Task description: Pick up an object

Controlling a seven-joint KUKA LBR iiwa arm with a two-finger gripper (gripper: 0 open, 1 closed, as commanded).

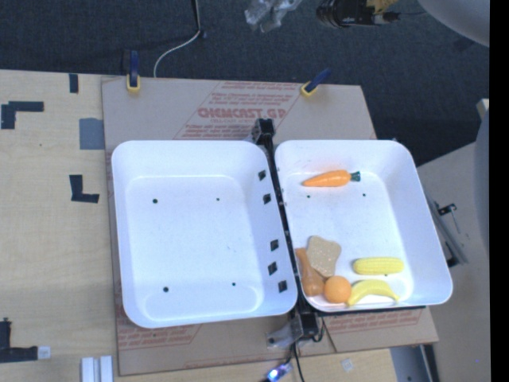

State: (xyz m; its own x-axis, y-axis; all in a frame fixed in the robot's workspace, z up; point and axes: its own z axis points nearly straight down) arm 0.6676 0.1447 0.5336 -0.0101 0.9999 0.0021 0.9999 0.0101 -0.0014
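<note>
Two shallow white bins sit side by side on a cardboard sheet on the counter [48, 213]. The left bin [131, 237] holds nothing I can make out. The right bin [413, 213] holds the toy food. A carrot [326, 180] lies alone near the far wall, its long axis running left to right, green stem end pointing right. Clustered at the near edge are a slice of bread [323, 254], a brownish piece [308, 275] partly under it, an orange [337, 290], a corn cob [377, 267] and a banana [374, 294], several of them touching.

High beyond the far edge of the bins, a blurred pale shape seems to be the pincer [273, 2]; whether it is spread or pressed together I cannot tell. It hangs well apart from every object, so all the toys lie toward the near side and slightly right of it. Grey arm casing [457, 2] curves in at the upper right corner. My guess is that the carrot, lying clear of its neighbours, offers the easiest grasp, taken across its narrow width.
</note>
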